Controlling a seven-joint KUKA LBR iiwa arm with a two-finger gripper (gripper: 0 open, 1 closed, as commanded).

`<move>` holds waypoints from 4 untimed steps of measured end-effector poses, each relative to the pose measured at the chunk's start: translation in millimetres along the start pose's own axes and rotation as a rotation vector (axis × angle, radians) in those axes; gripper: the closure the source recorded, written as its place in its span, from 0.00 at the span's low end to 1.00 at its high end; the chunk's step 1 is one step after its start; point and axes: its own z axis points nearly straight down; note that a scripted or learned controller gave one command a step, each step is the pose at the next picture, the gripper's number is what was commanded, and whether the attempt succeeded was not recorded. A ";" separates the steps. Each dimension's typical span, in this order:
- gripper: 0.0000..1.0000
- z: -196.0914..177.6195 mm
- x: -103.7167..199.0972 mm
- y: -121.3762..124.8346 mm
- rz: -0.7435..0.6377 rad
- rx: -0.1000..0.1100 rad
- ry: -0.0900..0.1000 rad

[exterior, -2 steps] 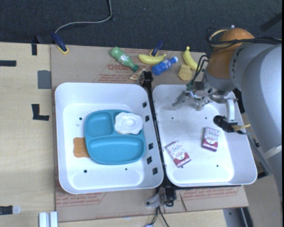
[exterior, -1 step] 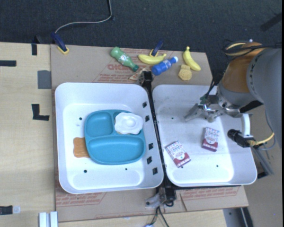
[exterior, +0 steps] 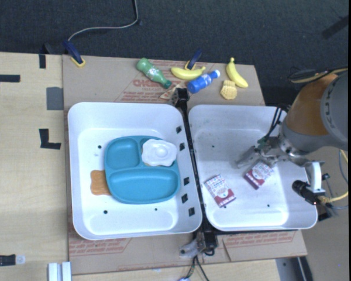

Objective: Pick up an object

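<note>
In right bin (exterior: 281, 215), flat red-and-white packet (exterior: 258, 174), tilted

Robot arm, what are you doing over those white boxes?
The grey arm reaches into the right bin, its tool just above a small red packet. Another red packet lies nearby. The left bin has a blue tray. Nothing looks lifted yet.

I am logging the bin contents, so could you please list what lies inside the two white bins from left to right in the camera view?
Tan toast slice → blue divided plastic tray → red-and-white packet → second red-and-white packet.
</note>
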 end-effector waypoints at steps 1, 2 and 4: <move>0.00 -0.1 10.5 -45.1 0.000 -0.001 0.000; 0.00 0.2 69.9 9.4 -0.003 -0.002 0.003; 1.00 -9.5 67.0 -19.6 0.000 -0.002 -0.001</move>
